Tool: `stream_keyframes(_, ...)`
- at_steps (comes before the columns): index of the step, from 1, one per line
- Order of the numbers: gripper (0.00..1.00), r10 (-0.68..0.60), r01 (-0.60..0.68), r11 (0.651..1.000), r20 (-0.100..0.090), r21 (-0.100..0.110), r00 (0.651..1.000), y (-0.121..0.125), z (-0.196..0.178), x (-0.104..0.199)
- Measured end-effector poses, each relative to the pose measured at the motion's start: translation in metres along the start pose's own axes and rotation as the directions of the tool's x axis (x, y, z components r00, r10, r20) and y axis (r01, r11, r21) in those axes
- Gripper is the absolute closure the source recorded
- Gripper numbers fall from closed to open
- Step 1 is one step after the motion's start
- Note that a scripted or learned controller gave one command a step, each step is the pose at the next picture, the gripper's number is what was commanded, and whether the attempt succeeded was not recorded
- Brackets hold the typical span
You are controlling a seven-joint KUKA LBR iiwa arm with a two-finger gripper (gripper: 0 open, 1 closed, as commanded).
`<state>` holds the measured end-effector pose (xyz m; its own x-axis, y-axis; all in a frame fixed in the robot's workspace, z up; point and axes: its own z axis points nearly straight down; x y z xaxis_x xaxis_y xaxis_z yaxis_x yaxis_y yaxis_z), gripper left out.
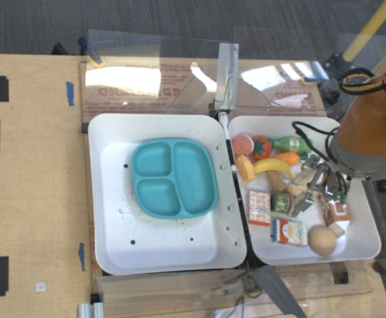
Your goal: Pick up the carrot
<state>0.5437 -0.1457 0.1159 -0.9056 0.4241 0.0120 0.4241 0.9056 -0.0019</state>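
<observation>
From above, the carrot lies in the right bin, its long axis roughly left to right, just above the banana and below the green vegetable; which end is the tip cannot be told. The gripper hangs just below and right of it, its state impossible to tell. A teal plate sits in the left bin.

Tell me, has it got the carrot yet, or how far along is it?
Not yet. The carrot lies in the right bin, beside the banana, nothing lifted. The gripper is down among the items just below it. Whether it has closed on anything I cannot tell. Grasping and lifting remain.
</observation>
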Motion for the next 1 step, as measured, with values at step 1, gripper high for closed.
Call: stream_keyframes(1,0.0,-0.039,0.039,0.999,0.012,-0.001,0.999,0.0381,0.0251,-0.0482)
